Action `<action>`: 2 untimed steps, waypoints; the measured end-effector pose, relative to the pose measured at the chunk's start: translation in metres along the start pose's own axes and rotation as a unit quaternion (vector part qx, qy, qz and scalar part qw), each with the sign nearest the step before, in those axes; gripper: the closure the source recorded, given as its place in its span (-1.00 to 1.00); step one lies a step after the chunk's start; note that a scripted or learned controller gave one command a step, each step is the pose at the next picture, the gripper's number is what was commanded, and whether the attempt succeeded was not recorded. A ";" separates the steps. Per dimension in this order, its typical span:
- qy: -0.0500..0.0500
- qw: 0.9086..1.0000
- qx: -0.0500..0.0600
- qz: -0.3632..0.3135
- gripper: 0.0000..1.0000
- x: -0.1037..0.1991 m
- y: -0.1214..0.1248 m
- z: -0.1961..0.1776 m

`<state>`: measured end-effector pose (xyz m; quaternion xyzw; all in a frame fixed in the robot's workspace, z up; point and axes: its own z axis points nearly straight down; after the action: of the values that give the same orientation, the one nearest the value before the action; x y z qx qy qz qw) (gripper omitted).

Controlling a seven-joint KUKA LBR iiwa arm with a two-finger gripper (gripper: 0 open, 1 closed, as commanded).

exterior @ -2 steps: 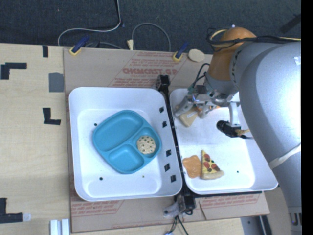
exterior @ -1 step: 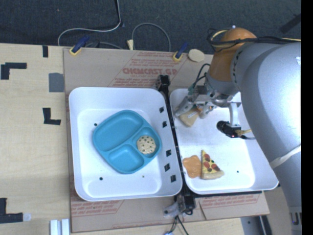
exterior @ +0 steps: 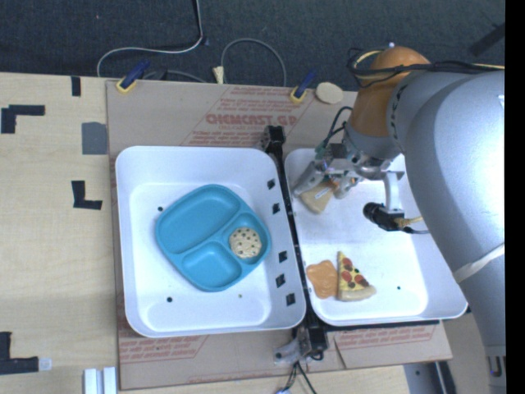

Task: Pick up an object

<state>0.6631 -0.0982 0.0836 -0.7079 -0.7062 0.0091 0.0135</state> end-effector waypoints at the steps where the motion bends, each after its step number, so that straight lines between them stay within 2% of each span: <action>1: -0.001 1.000 0.000 0.000 -1.00 0.000 0.000 0.000; 2: -0.001 1.000 -0.005 0.000 -1.00 0.001 -0.003 0.000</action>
<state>0.6602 -0.0974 0.0838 -0.7077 -0.7064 0.0069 0.0092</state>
